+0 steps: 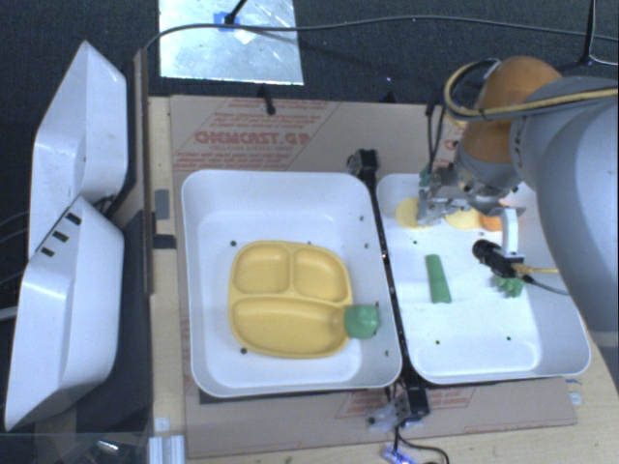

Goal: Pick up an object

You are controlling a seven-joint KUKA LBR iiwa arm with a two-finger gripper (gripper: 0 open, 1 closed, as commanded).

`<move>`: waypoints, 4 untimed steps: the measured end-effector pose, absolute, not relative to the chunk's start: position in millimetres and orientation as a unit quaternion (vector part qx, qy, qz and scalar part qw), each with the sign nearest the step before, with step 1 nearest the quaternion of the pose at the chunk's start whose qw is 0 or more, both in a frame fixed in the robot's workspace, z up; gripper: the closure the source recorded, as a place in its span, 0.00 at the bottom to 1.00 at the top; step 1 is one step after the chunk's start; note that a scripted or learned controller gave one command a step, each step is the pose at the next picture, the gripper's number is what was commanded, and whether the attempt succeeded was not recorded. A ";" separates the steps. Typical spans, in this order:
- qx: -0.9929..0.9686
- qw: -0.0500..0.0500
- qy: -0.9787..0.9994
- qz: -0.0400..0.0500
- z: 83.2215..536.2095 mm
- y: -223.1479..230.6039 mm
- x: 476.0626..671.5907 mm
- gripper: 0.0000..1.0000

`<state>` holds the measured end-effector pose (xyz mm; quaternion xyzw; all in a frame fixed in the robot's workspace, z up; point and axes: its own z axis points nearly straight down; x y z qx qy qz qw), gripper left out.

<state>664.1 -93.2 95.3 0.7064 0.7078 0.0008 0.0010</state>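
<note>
The end effector (432, 199) hangs low over the right bin's (484, 351) far left corner, above a pale yellow object (412, 213); its opening I cannot tell. Better to descend straight, centred, clear of the bin wall, before closing.

Yellow divided tray (288, 298) flat in the left bin, small green round piece (363, 321) touching its lower right corner. Green stick (438, 278) lying lengthwise in the right bin. Yellow piece (410, 213) near that bin's top edge.
</note>
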 end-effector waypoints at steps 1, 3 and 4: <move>0.706 0.001 0.708 0.001 94.9 -93.0 664.0 0.00; 0.707 0.000 0.707 0.000 84.2 -84.0 621.3 0.00; 0.707 -0.001 0.707 0.000 84.0 -88.5 574.5 0.00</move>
